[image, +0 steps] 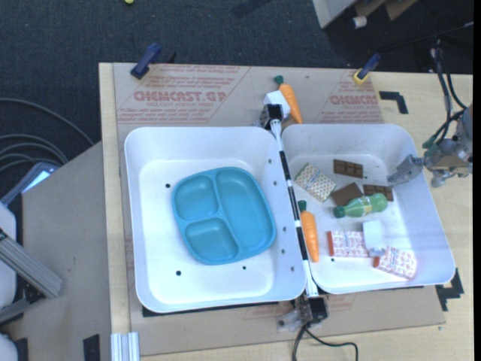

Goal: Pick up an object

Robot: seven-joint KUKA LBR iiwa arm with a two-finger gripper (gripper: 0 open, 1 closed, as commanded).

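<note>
The gripper (409,170) hangs over the right bin's (421,269) far edge, grip state unclear; two carrots: one (309,236) inside, one (289,102) beyond.

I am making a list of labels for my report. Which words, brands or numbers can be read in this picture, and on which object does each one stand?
"CHEMCAST GP", red print, on the bench board behind the left bin.
The same red print behind the right bin: too blurred to read.
Small lines under both: too small.
Snack packets in the right bin: unreadable.

Lab: bench (225,89) w/ clamped bins (143,201)
</note>
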